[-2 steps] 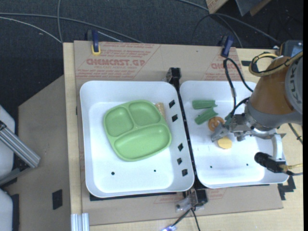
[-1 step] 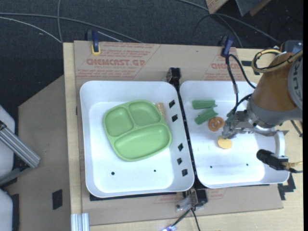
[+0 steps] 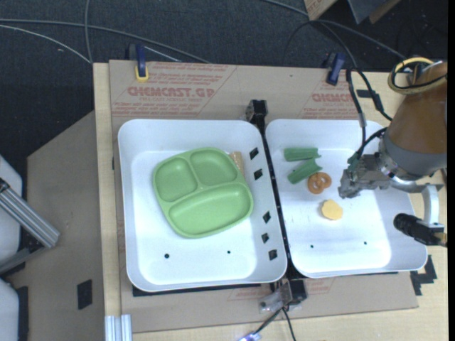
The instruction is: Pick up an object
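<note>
In the right bin (image 3: 370, 258) lie two green pieces, one (image 3: 301, 153) near the back and another (image 3: 304, 170) just in front of it. An orange pretzel-like ring (image 3: 319, 182) lies beside them, and a small yellow round piece (image 3: 331, 209) sits nearer the front. My gripper (image 3: 350, 187) hangs low over the right bin, just right of the orange ring and above the yellow piece. I see nothing between its fingers.
The left bin (image 3: 142, 247) holds a green divided plate (image 3: 203, 191) with a small tan item (image 3: 236, 160) at its back right edge. A black divider with clips (image 3: 265, 190) runs between the bins. Cables trail behind the bench.
</note>
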